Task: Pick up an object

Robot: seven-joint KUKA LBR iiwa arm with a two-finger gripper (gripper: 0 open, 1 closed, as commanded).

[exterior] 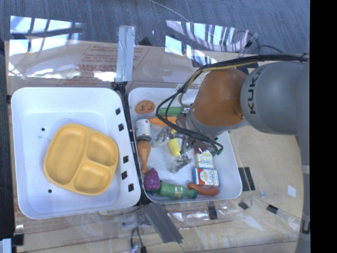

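Plastic toy food crowds the right bin (234, 178): nearest lie a green cucumber (176, 190) and a red sausage (204, 190), then a small printed carton (206, 176), its label too small to read. Farther in, a yellow banana (174, 146) sits just beside the pincer (181, 154); light, stiff and slick, best gripped across its middle. Whether the pincer is parted, I cannot tell. "KUKA" marks the arm (274, 96).

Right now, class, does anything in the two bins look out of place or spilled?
Nothing stands out. The yellow divided tray lies flat in the left bin; the toy foods are jumbled but all inside the right bin.
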